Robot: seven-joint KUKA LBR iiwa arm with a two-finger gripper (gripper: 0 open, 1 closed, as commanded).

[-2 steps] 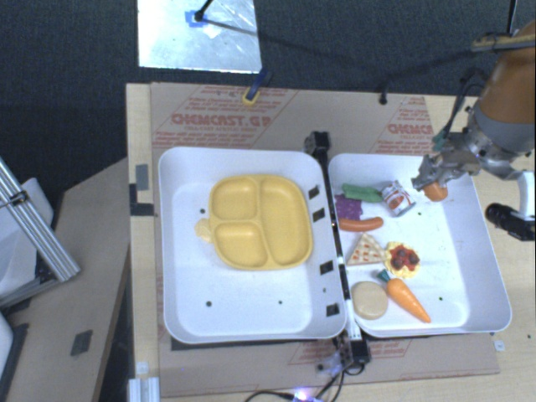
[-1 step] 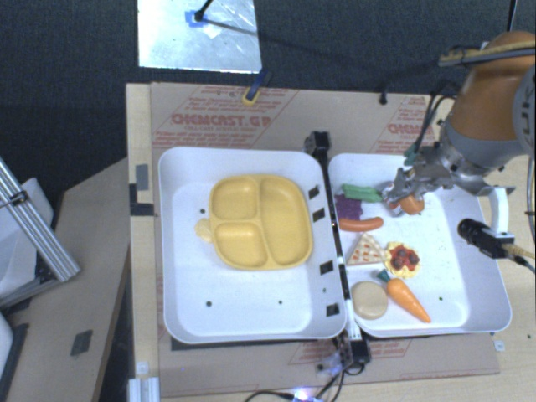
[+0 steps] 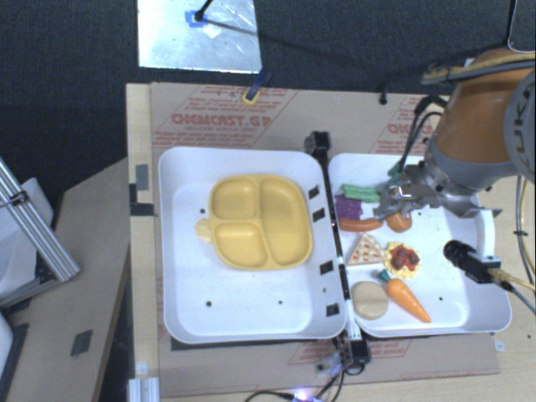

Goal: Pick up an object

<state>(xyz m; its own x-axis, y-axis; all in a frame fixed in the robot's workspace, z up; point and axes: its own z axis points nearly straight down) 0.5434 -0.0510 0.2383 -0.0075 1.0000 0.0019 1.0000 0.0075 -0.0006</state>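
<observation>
Pincer [image 3: 395,201] (grip unreadable) low among sausage [image 3: 358,223], purple piece [image 3: 348,207] and small orange piece [image 3: 399,221].

The arm [image 3: 490,115] is reaching in from the right side of the camera view, its broad orange band sitting at the upper right above the grey wrist [image 3: 456,174]. Taking the right-hand white bin [image 3: 494,312] as the landmark, the wrist is hanging over that bin's upper half, toward its far right corner, and is tilting down and leftward toward the bin's middle. The gripper [image 3: 397,203] is pointing down into the upper-middle part of this bin, well short of the bin's left wall. Dark cables are running along the wrist's left side, up toward the orange band.
</observation>
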